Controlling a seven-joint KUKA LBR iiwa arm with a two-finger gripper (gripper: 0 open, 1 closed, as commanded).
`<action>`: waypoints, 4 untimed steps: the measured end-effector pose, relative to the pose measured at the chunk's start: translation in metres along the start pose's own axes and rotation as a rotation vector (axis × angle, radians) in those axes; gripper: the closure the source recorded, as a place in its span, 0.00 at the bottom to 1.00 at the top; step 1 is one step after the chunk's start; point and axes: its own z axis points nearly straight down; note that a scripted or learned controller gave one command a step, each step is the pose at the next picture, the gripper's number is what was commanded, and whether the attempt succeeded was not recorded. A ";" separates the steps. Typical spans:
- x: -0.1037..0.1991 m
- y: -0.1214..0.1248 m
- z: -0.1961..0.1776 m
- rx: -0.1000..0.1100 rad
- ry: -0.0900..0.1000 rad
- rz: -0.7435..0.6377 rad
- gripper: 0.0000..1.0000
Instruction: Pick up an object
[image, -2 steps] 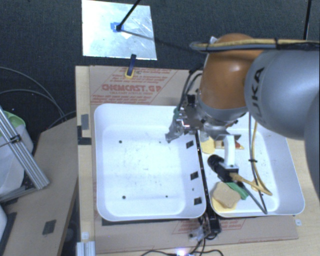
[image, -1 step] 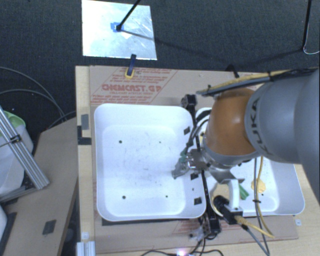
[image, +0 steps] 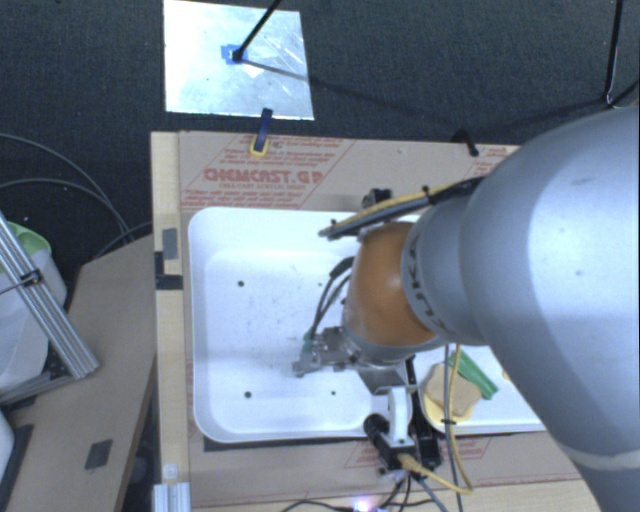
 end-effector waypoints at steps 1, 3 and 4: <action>-0.079 0.028 -0.111 -0.013 0.000 0.006 0.00; -0.006 0.014 -0.269 -0.006 0.002 -0.005 0.00; 0.049 -0.003 -0.342 -0.009 0.004 -0.006 0.00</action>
